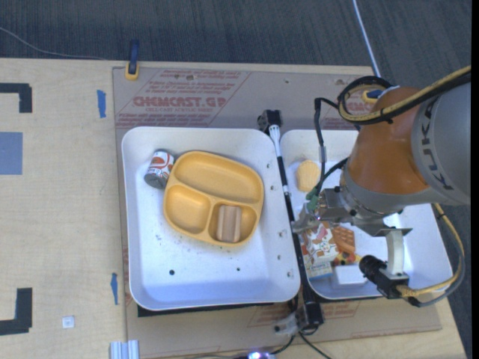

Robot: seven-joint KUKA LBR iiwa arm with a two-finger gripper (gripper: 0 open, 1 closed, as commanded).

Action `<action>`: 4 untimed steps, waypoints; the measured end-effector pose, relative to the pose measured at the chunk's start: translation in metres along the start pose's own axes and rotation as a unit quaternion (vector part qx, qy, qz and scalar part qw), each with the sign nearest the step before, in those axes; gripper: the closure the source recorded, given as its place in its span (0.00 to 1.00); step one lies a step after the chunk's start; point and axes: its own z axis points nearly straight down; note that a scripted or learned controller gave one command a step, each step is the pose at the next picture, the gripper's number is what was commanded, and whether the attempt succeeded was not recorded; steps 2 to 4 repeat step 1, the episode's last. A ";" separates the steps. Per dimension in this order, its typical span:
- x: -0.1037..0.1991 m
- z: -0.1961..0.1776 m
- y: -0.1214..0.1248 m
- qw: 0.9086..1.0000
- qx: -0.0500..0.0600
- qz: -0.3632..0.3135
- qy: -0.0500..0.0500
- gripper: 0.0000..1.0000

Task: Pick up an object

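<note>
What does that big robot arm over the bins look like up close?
The arm is bulky and rounded, grey with a broad orange band above the wrist and part of the dark KUKA lettering on its side. Black and yellow cables loop around it.

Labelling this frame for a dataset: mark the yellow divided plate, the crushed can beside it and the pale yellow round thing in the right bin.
yellow divided plate [212, 176]: camera view, on its large upper compartment.
crushed can [158, 168]: camera view, on its side.
pale yellow round thing [307, 175]: camera view, on its top.

Bench is pale wood, with a brown board on it carrying both white bins.
</note>
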 end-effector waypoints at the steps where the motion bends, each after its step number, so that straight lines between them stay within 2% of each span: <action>1: 0.052 0.012 0.064 1.000 0.001 0.000 0.000 1.00; 4: 0.052 0.012 0.064 1.000 0.001 0.000 0.000 1.00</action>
